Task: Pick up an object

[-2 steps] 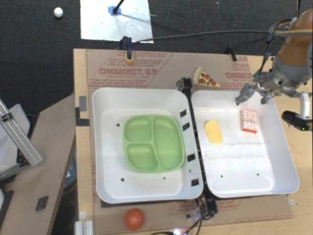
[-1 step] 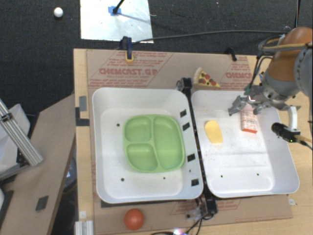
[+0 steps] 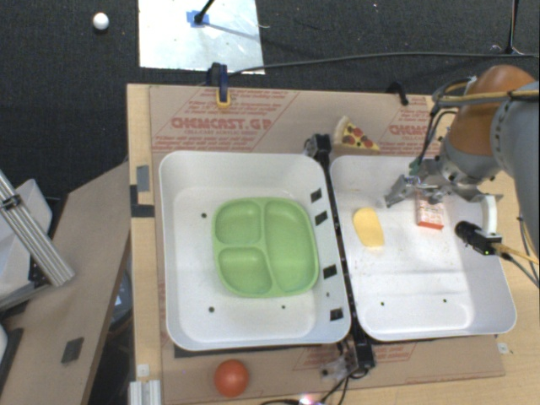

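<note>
While nothing had yet been lifted, the task looked to be at its approach stage. Nearest the camera, an orange ball (image 3: 230, 378) lay on the bench outside the bins. Beyond it, the left bin (image 3: 181, 310) held a green plate (image 3: 266, 245), lying flat and well apart from the arm. In the right bin (image 3: 498, 310) a yellow block (image 3: 368, 227) rested on the floor near the divider, and a small red-and-white box (image 3: 430, 216) lay further right. The gripper (image 3: 422, 191) hung low just above the box's far end, close enough that the box seemed the likely target. Whether the tool was spread or closed could not be told, and nothing showed within it. Grasping and raising were left to do. Farthest off, a pizza toy (image 3: 355, 135) sat behind the bins.
</note>
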Available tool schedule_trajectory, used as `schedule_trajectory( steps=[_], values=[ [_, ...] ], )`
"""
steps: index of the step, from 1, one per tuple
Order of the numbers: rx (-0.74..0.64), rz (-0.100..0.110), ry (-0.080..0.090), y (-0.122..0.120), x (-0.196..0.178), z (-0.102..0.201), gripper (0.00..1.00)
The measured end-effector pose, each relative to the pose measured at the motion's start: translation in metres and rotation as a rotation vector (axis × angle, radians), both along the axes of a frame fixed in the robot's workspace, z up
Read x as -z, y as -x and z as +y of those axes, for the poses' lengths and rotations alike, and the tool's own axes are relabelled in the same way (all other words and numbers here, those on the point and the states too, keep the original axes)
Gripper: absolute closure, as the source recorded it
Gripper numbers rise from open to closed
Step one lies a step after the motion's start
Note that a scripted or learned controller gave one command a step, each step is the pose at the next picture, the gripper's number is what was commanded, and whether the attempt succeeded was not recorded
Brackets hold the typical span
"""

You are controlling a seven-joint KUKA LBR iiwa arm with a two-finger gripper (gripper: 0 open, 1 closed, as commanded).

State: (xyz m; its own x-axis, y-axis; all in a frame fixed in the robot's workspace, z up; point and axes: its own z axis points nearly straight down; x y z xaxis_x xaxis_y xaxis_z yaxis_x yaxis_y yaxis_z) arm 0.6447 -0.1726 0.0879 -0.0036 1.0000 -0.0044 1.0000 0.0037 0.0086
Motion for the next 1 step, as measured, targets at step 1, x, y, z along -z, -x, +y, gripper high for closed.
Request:
schedule_trajectory(
  steps=[1],
  values=[
    [-0.002,-0.014,0.008,-0.0036,-0.0165,-0.0023,1.0]
  ],
)
